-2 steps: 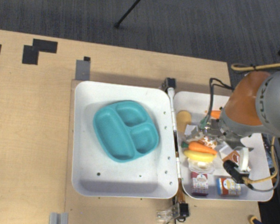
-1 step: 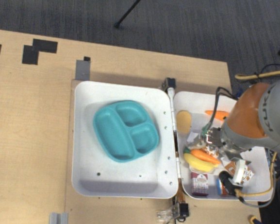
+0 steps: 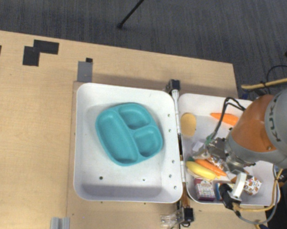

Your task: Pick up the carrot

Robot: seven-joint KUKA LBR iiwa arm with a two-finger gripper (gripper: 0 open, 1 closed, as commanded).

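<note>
Fingers (image 3: 218, 162) low in the right bin (image 3: 271, 200), grip state unclear, carrot (image 3: 224, 117) apart behind the arm (image 3: 262, 129).

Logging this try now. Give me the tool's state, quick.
Tool: low in the right bin, over the food pile beside the banana; its state cannot be told.

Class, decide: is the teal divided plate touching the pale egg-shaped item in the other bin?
Apart. The camera view shows the plate in the left bin and the egg-shaped item beyond the bin walls.
</note>
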